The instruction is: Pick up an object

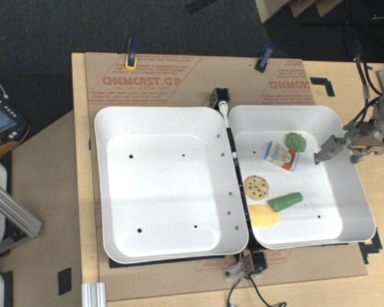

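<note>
The right bin holds several small items. A green broccoli-like piece lies next to a white, blue and red carton. Lower down are a round chocolate-chip cookie, a green pickle-shaped piece and a yellow piece near the bin's front left corner. My gripper hangs over the right bin's right side, to the right of the broccoli piece. Its fingers are spread open, with nothing between them.
The left bin sits beside the right one, with a black divider strip between them. Both rest on a cardboard sheet held by two clamps at the back. Cables and arm parts crowd the right edge.
</note>
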